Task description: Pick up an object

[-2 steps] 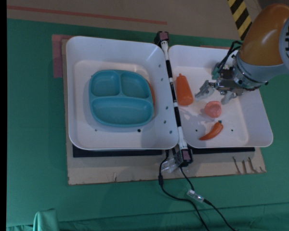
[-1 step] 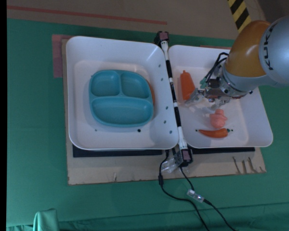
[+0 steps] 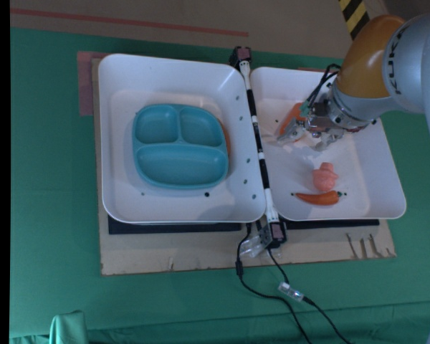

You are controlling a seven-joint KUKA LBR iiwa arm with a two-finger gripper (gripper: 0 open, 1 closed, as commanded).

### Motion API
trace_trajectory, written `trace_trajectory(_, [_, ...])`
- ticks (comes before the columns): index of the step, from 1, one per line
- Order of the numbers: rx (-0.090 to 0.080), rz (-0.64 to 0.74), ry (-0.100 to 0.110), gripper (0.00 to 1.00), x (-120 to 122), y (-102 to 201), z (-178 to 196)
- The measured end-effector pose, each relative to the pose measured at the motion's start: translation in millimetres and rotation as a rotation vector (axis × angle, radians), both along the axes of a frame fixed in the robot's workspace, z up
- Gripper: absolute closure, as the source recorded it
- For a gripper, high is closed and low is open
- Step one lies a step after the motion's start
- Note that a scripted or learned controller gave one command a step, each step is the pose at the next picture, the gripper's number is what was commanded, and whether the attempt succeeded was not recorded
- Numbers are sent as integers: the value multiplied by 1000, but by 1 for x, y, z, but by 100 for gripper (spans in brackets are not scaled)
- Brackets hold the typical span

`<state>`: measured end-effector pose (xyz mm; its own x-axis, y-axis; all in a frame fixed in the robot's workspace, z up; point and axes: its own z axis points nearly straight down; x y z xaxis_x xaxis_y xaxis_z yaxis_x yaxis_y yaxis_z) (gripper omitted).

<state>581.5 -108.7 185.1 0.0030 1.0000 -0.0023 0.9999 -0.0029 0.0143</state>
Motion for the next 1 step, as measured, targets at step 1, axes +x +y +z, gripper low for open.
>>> trace_trajectory(1, [-3,-3,-9,100,2,-1,13])
